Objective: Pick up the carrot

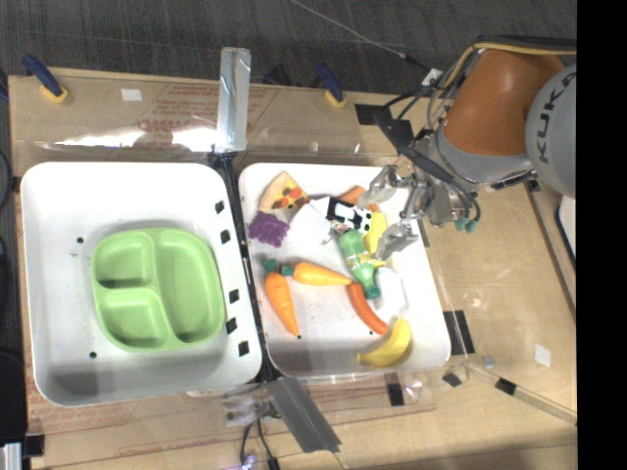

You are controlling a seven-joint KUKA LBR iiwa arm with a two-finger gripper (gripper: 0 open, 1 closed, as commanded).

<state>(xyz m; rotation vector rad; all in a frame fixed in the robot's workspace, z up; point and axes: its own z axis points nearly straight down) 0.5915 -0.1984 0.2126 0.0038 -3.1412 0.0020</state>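
Carrot [281, 302] unobstructed; fingers' [400, 233] gap unclear

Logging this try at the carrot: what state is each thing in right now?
Carrot: lying flat in the right bin, untouched.
Second carrot: lying flat beside the banana.
Green tray: in the left bin, compartments bare.
Pincer: above the right bin's far right side.
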